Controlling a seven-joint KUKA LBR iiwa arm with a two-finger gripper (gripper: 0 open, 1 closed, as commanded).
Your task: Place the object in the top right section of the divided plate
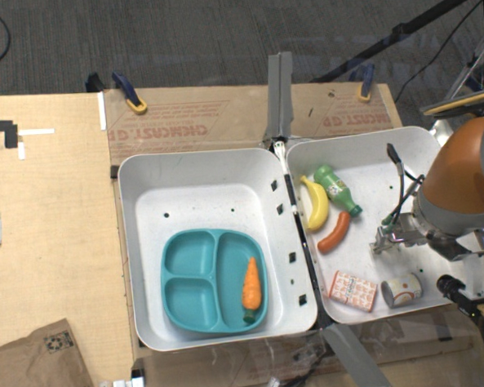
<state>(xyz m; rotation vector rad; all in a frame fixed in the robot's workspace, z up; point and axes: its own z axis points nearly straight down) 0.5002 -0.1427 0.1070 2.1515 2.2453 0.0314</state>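
Note:
A teal divided plate lies in the left bin. A toy carrot rests in its long right-hand section. In the right bin lie a yellow banana, a green bottle, a red-orange sausage, a patterned flat box and a small can on its side. My gripper hangs low over the right bin, right of the sausage and above the can. The grey arm with its orange band reaches in from the right.
A metal divider runs between the two bins. Cardboard sheets lie behind the bins, held by blue and yellow clamps. A cardboard box sits at the front left. Black cables trail by the arm.

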